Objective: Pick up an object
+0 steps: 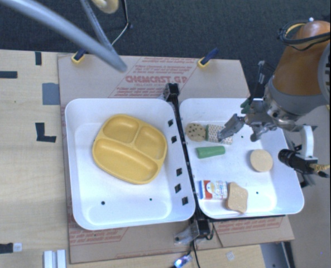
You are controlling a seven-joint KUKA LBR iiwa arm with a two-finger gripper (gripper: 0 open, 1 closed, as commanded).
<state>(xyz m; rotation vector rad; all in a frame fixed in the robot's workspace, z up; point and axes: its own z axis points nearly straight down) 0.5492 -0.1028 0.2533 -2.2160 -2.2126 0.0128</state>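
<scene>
Two shallow white bins are seen side by side on a cardboard sheet (154, 77) laid over the worktop (20, 149). The left bin (78, 205) is occupied by a yellow divided plate (130, 148), which lies slightly tilted toward the upper right of the bin.

In the right bin (291, 202) several small things are scattered. A round speckled cookie (195, 130) is seen near the dividing wall at the upper left, and just beside it, touching or nearly touching, a small pale green patterned block (214, 132) is found. Below these a green cylinder (210, 151) lies on its side. A round tan disc (261, 161) rests toward the right side of the bin, well apart from the cylinder. Near the front edge a small red, white and blue carton (212, 190) lies flat, and a tan slice of toast (237, 197) is placed just beside it, overlapping its right end.

The arm (299, 66) is reached in from the right, with its orange band visible above the wrist. The pincer (231, 130) is held low over the upper part of the right bin, just beside the patterned block. One dark finger is seen slanting down to the left toward that block; whether the pincer is open or closed cannot be told, and nothing is seen gripped by it.
</scene>
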